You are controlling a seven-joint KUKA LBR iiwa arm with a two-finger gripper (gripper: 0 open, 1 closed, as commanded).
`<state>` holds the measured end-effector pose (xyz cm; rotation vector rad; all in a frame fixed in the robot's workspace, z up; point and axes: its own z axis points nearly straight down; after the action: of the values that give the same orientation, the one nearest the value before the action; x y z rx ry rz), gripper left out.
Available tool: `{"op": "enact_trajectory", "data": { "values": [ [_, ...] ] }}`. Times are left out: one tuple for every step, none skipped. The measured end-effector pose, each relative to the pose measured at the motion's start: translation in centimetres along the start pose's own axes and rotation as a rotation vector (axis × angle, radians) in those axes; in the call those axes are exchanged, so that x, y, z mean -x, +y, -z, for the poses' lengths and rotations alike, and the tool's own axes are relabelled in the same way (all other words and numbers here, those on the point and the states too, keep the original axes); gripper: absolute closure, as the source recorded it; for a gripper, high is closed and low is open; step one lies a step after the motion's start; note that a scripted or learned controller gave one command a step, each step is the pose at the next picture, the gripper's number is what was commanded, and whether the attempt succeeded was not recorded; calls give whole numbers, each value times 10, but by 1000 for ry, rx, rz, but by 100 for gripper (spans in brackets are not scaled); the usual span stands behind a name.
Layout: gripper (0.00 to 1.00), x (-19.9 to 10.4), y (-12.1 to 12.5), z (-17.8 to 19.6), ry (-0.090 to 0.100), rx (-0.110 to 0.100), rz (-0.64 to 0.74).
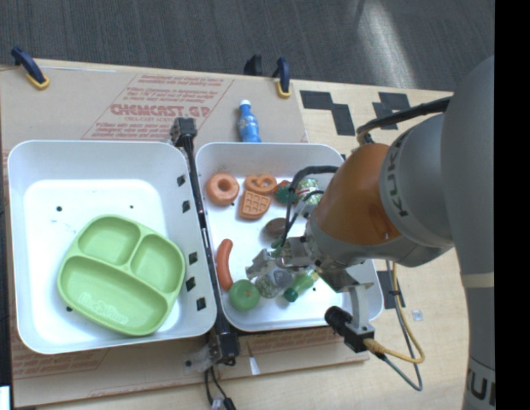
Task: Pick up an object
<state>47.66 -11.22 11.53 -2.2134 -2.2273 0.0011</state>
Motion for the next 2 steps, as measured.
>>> {"op": "enact_trajectory", "data": {
  "values": [
    [100, 0, 1, 10, -1, 2, 6],
    [100, 0, 3, 21, -3, 4, 11]
  ]
}}
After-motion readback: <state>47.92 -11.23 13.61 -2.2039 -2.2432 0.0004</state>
